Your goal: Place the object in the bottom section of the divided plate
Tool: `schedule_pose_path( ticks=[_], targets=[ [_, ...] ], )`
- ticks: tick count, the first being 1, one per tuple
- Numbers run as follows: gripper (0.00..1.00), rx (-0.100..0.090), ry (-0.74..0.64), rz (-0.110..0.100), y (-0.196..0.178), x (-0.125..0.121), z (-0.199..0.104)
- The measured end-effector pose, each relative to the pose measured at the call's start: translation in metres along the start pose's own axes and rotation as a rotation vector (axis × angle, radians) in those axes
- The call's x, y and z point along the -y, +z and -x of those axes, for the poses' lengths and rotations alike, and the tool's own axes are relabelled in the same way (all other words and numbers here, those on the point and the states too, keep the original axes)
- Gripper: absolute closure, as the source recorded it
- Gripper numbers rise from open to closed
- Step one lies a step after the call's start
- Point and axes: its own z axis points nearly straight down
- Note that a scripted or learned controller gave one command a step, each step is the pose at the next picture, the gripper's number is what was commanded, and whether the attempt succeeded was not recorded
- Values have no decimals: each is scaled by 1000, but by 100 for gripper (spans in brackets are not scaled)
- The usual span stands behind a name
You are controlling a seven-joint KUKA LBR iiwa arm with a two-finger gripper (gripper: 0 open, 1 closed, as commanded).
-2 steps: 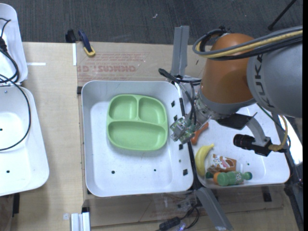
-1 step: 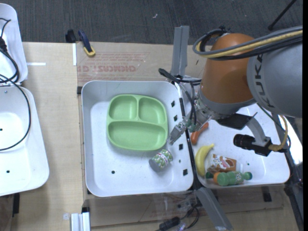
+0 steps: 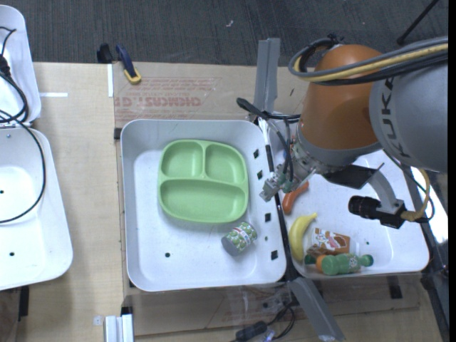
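Hand [image 3: 279, 184] sits low over the inner edge of the right bin [image 3: 406, 258], just beside the wall that splits it from the left bin [image 3: 135, 191]. The arm's orange wrist housing covers most of it from above. What pokes out below is a small grey fingertip part, with something orange-red, probably a carrot [image 3: 292, 197], right under or against it. Can't tell if the carrot is actually between the fingers or just lying next to them, and can't tell how far the hand is open; too much is hidden.

The carrot's long axis runs diagonally, upper right to lower left, and it points toward the divider wall.

The green divided plate [image 3: 204, 182] lies in the left bin, left of the hand, across the wall. It has two small sections along the far side and one wide section along the near side. That wide bottom section is the target. It sits left and very slightly nearer the camera than the hand, so the coming move is mostly a sideways carry over the wall.

A small can [image 3: 239, 238] lies on its side just off the plate's near-right corner, close to the carry path. A banana [image 3: 299, 235], a snack packet [image 3: 329, 242] and a green bottle [image 3: 345, 263] crowd the near side of the right bin, just below the hand.

Judgement: grasp stage, unconfirmed; nothing is in the plate yet.
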Motion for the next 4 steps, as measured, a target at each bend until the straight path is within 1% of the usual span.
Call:
schedule_pose_path(
  ticks=[1, 2, 3, 4],
  targets=[
    [100, -1, -169, 2, -9, -39, -69],
    [100, 1, -236, 3, -178, -14, -63],
    [100, 1, -173, 4, -211, 38, -13],
    [100, 1, 48, 2, -209, 79, 37]
  ],
)
